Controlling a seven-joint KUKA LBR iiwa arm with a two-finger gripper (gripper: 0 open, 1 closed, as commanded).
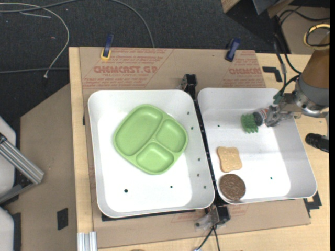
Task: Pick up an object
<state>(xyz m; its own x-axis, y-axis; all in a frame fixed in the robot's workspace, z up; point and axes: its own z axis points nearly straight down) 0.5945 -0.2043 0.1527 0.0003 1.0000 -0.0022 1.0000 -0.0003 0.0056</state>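
Green ridged object [250,123], small and toy-like, lies in the upper half of the right-hand white bin [293,179], directly at the tip of the end effector [263,118], which reaches in low from the right on a grey arm [314,90]. The tip appears to touch the object's right side, but the angle does not let one tell how wide the end effector stands or whether it has any hold on the piece. Well apart, toward the bin's near-left corner, a tan slice shaped like toast [229,159] rests just above a round brown disc [232,186], the two almost touching, the disc tight against the bin's front rim. In the left-hand white bin [104,187], a light-green divided plate [150,138] with three compartments sits turned at an angle near the centre. Both bins stand side by side on a brown board [157,63] printed with red lettering and held by blue clamps [108,45] on the worktop.
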